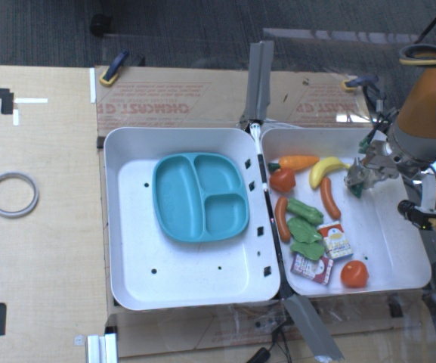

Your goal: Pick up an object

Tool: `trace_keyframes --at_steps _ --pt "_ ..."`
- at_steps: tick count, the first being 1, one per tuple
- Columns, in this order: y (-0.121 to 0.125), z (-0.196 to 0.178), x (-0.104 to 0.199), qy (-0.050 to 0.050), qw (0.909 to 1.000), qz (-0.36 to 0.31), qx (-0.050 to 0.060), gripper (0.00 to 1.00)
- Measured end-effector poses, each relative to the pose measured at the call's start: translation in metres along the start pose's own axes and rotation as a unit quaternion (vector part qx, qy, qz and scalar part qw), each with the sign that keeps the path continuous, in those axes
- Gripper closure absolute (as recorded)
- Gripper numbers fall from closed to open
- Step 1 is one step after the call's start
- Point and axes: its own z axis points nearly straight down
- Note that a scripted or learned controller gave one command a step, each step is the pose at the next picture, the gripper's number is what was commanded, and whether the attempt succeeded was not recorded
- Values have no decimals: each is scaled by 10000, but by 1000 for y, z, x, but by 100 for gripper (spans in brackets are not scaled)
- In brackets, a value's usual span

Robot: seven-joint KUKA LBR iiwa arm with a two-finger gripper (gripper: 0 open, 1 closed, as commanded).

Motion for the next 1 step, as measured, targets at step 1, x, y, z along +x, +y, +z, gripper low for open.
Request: trace_keyframes --at_steps 1 --pt "-13 -104 73 -4 9993 -378 -1 100"
